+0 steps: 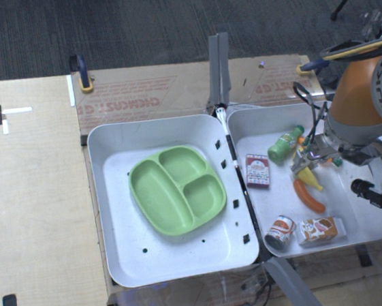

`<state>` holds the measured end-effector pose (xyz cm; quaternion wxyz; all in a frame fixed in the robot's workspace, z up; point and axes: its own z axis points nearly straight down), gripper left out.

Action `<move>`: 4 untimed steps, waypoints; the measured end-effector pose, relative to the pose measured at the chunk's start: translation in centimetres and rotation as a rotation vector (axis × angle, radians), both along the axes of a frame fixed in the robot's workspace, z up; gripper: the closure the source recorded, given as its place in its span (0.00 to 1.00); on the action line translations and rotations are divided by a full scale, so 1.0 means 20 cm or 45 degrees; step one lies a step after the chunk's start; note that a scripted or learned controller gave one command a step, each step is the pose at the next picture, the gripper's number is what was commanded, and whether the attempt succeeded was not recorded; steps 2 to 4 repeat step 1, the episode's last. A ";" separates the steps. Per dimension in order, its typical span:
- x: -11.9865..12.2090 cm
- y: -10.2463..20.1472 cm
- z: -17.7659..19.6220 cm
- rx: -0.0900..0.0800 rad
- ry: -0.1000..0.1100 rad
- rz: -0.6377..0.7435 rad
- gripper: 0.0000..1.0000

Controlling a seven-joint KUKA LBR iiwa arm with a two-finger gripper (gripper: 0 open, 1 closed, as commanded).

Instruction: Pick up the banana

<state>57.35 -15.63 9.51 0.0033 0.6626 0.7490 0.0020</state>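
The claw [310, 163] hangs low over the yellow banana [310, 178], which lies by the carrot [309, 196] near the right bin's [269, 121] middle, ready to grab it, but I cannot tell if it is apart or together.

Yellow banana [310, 179], orange carrot [309, 196], green plate [177, 190], green bottle [284, 144]

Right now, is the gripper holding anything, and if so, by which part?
Cannot be told. The gripper sits right over the banana's upper end in the right bin, but the view doesn't show the banana between its fingers.
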 end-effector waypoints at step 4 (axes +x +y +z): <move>0.07 0.17 0.48 0.001 0.010 -0.115 1.00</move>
